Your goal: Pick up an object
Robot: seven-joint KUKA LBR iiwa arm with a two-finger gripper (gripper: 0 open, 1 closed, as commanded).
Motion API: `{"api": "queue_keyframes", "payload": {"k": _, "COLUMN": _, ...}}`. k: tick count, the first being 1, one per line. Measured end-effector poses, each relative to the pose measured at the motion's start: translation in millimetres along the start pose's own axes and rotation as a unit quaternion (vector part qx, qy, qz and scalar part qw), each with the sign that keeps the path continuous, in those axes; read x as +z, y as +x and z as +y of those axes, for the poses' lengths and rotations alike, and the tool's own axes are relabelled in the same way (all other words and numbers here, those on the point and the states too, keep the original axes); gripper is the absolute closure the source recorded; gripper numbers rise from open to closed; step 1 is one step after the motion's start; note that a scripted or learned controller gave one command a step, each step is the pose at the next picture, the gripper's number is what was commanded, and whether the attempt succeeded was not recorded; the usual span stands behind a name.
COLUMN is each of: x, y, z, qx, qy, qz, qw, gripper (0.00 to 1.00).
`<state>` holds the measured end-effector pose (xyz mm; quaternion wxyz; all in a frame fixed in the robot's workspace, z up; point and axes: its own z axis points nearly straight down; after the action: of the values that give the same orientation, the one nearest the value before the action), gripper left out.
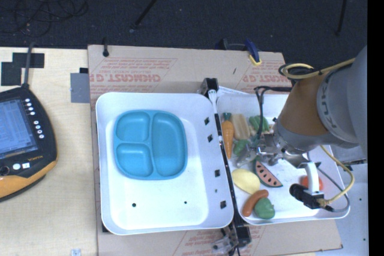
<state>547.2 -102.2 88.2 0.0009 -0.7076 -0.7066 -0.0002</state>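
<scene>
Camera view: arm enters from 3 o'clock. Claw (259,151) is low in the right bin (336,213), among toy food; cannot tell its state. Around it: carrot (228,136) at 9 o'clock, watermelon slice (267,175) at 5, lemon (246,180) at 7, sausage (255,198) lower. No item seen gripped. Left bin (120,213) holds a blue plate (149,145), likely the drop side.

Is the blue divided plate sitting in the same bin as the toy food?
No, the blue divided plate lies alone in the left white bin, while the toy food pieces are in the right white bin.
</scene>
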Motion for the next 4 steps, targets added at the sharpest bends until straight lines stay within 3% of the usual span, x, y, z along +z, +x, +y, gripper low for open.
{"api": "queue_keyframes", "payload": {"k": 1, "x": 0, "y": -14, "z": -5, "qx": 0.000, "qy": 0.000, "qz": 0.001, "qw": 1.0000, "gripper": 0.00}}
{"api": "queue_keyframes", "payload": {"k": 2, "x": 0, "y": -9, "z": -24, "qx": 0.000, "qy": -0.001, "qz": -0.001, "qw": 1.0000, "gripper": 0.00}}
{"api": "queue_keyframes", "payload": {"k": 3, "x": 0, "y": -13, "z": 18, "qx": -0.001, "qy": 0.001, "qz": 0.000, "qw": 1.0000, "gripper": 0.00}}
{"api": "queue_keyframes", "payload": {"k": 4, "x": 0, "y": -10, "z": -53, "qx": 0.001, "qy": 0.000, "qz": 0.000, "qw": 1.0000, "gripper": 0.00}}
